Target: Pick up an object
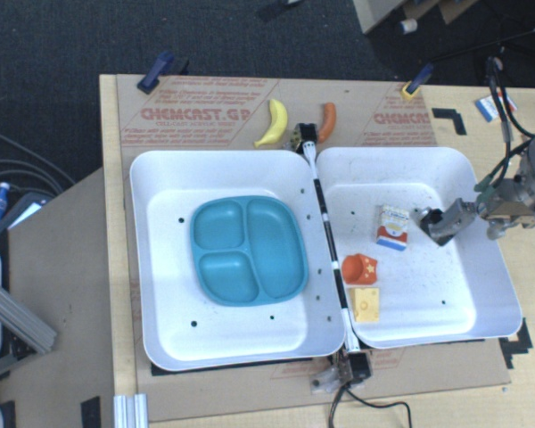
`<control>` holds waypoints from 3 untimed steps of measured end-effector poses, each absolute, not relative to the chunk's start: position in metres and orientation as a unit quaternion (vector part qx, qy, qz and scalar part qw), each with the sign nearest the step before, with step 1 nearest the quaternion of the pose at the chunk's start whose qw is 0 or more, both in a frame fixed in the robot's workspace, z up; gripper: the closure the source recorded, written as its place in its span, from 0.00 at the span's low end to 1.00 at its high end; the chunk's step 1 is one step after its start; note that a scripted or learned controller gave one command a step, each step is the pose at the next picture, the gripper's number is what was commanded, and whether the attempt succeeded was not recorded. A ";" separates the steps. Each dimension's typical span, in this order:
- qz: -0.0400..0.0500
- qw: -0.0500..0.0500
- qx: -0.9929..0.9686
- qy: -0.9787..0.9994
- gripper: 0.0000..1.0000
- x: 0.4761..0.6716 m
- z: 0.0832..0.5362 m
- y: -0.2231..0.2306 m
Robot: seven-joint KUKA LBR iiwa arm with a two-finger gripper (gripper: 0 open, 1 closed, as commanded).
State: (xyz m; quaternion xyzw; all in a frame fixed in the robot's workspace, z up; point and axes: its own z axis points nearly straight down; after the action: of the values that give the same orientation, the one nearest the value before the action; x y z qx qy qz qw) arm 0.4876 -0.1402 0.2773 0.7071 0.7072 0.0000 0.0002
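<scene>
In the right bin [446, 319] lie three small objects: a white, red and blue carton [392, 227], an orange toy [359, 268] and a yellow block [366, 304]. My gripper [435, 224] reaches in from the right and hangs over the bin's right half, just right of the carton. Nothing shows between its dark tips. The left bin [160, 319] holds a teal divided plate [248, 249].
A yellow banana [273, 122] and an orange carrot-like toy [326, 120] rest on the cardboard behind the bins. Blue clamps [155, 72] sit at the bench's back corners. A black divider strip [325, 230] runs between the bins.
</scene>
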 end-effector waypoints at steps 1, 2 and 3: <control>0.000 -0.001 0.707 0.707 0.00 0.547 0.091 -0.108; 0.000 0.000 0.707 0.707 0.00 0.602 0.085 -0.097; 0.001 0.001 0.707 0.707 1.00 0.603 0.094 -0.097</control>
State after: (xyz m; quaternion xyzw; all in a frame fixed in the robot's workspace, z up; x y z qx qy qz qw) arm 0.6027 -0.0973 0.0945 0.7073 0.7069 0.0006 0.0007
